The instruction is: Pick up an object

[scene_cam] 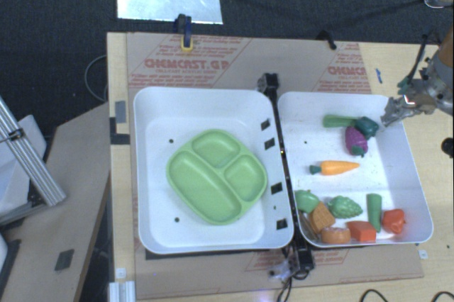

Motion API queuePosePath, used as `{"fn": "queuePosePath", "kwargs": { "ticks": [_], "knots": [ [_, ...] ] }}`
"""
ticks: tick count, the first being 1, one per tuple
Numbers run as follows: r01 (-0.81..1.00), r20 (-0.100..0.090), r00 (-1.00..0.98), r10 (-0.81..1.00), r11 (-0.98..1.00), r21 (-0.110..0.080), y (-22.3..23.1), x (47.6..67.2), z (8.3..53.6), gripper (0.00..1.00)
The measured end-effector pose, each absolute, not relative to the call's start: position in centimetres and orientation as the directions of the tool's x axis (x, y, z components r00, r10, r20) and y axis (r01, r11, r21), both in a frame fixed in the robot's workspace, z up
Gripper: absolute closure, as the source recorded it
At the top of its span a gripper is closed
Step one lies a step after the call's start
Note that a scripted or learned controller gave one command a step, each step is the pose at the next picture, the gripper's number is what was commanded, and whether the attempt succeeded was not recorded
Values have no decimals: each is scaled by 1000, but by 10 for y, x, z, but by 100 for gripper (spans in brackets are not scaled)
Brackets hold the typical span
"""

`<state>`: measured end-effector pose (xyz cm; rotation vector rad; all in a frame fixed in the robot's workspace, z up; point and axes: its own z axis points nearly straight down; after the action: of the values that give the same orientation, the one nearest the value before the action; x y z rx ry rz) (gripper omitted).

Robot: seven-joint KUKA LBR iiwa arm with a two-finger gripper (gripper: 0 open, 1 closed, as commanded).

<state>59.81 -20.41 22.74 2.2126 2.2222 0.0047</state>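
My gripper (394, 114) hangs at the far right edge of the right bin (404, 152), just right of a purple eggplant with a teal cap (357, 140). A dark green vegetable (338, 121) lies to the left of the eggplant's cap. An orange carrot (339, 167) lies in the bin's middle. Along the bin's near edge sit several toy foods, among them a green leafy piece (345, 206), a green stick (374, 207) and a red piece (393, 220). Nothing is seen between the fingers.
The left bin (156, 123) holds a green divided plate (216, 176). A black divider with clips (273, 144) runs between the two bins. An aluminium frame (25, 152) stands at the far left.
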Motion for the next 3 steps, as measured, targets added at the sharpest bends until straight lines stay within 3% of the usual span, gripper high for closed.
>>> {"fn": "queuePosePath", "kwargs": {
  "ticks": [1,2,3],
  "knots": [
    [1000,1,-9,1000,9,2,-157,591,234,100],
    [1000,2,-9,1000,9,-1,-100,566,229,100],
    [1000,3,-10,1000,10,1,-47,555,236,100]
  ]
}}
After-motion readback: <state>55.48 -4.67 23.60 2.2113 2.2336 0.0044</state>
